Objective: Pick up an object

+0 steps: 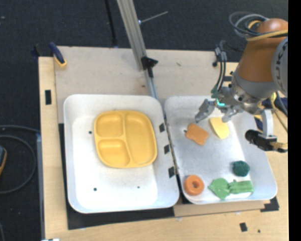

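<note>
Right bin (251,157), near edge: we list an orange ring (193,185) at the near-left corner, a green toy (230,188) beside it, and a dark green ball (241,168) towards the right wall.

Mid bin: an orange block (197,134) and a yellow wedge (220,128), just apart, side by side.

Far part: the gripper (216,114), fingers spread with nothing between them, poised above the gap; we judge the block just to its near-left and the wedge directly below, so the wedge is closer.

Left bin (78,185): a yellow tray (125,138).
</note>
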Robot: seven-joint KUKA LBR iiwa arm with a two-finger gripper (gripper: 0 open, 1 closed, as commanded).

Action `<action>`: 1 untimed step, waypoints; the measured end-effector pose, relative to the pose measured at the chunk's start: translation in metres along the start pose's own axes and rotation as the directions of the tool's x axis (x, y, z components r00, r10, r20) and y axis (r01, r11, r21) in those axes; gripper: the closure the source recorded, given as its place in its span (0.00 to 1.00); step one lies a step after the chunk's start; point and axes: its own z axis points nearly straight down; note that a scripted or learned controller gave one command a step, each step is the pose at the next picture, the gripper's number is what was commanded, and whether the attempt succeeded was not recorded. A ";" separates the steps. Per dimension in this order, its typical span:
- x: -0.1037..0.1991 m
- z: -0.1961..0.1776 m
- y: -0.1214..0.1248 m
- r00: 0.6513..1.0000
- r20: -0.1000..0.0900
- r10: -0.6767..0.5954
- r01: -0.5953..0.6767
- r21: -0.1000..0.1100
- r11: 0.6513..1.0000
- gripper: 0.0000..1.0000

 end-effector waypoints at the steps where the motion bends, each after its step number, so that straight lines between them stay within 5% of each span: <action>1: 0.000 0.000 0.000 1.000 0.000 0.000 0.000 0.000 1.000 0.00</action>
